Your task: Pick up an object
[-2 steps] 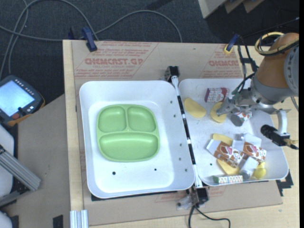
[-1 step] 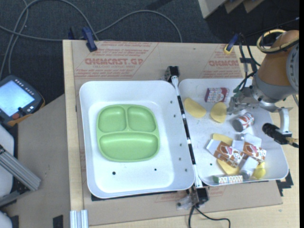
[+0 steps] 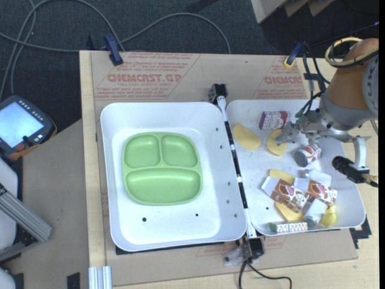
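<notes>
Nearest the lens, the left bin [image 3: 114, 179] holds a green divided plate [image 3: 162, 168]. Right bin [image 3: 355, 212] contains mixed packets [image 3: 298, 196], a small can [image 3: 307, 155] and yellow pieces [image 3: 246, 137]. Tool [image 3: 293, 131] sits low beside the can; grip state cannot be determined.

Bench [image 3: 150, 77] with two white bins [image 3: 114, 161]

A robotics lab: clamped bench board [image 3: 180, 77], trailing cables [image 3: 162, 26], handheld control pendant [image 3: 21, 128].
</notes>
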`<control>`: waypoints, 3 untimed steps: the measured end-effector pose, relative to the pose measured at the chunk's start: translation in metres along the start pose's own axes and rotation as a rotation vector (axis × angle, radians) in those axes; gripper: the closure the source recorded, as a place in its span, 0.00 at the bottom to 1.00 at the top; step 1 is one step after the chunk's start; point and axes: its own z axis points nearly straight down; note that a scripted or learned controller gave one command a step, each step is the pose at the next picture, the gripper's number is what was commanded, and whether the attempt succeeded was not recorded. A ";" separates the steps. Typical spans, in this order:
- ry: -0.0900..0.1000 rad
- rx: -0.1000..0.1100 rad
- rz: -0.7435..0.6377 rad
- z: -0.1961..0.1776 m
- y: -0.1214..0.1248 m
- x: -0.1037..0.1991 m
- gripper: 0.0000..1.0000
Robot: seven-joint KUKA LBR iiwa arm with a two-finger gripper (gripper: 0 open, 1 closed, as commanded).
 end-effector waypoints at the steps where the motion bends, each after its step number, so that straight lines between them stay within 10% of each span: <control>1: 0.012 0.027 0.004 0.032 -0.028 -0.015 0.00; 3: 0.014 0.028 0.003 0.029 -0.118 0.073 0.00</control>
